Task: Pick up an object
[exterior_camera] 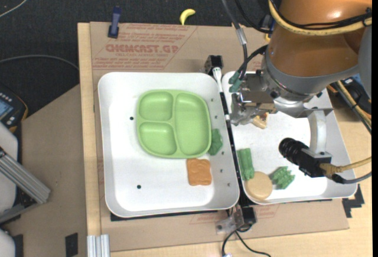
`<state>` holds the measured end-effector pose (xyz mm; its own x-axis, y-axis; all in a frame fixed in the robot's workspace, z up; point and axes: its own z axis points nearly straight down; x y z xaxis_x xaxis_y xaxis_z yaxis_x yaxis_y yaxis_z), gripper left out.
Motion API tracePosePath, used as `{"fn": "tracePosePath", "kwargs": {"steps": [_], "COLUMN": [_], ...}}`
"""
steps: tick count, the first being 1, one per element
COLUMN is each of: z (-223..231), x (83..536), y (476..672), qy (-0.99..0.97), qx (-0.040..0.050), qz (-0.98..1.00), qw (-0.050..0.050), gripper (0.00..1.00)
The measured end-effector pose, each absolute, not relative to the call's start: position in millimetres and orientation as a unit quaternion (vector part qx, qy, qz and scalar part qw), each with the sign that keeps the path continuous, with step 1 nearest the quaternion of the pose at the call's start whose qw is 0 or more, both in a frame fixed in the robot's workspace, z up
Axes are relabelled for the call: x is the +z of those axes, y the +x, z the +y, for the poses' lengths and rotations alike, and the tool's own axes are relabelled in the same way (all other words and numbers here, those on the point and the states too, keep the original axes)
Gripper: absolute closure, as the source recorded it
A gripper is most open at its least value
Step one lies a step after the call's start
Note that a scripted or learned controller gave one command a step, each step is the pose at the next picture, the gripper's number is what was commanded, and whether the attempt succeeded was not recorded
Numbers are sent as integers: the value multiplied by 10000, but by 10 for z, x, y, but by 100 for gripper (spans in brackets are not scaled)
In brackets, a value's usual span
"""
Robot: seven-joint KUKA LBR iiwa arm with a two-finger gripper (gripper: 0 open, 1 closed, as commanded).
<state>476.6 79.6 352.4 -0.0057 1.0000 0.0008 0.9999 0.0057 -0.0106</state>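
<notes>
Gripper [251, 113] is seen low over the right bin [339, 188], near its upper left corner; whether the fingers are apart or together cannot be told. A small tan object [258, 122] lies just beside it. A green block [244, 163], tan disc [258, 187] and green toy [283, 177] are grouped lower in that bin. A green divided plate [174, 124] and orange piece [199, 172] are noted in the left bin [118, 149].

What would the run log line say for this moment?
arm: over right bin | gripper: low near divider, fingers unclear | held: nothing seen | left bin: green plate, orange piece
</notes>
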Motion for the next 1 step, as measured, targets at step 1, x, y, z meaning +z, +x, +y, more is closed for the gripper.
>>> {"fn": "tracePosePath", "kwargs": {"steps": [1], "z": [510], "x": [4288], "y": [4801], "qy": [-7083], "qx": [-40], "qz": [-7059], "qw": [-33], "gripper": [100]}}
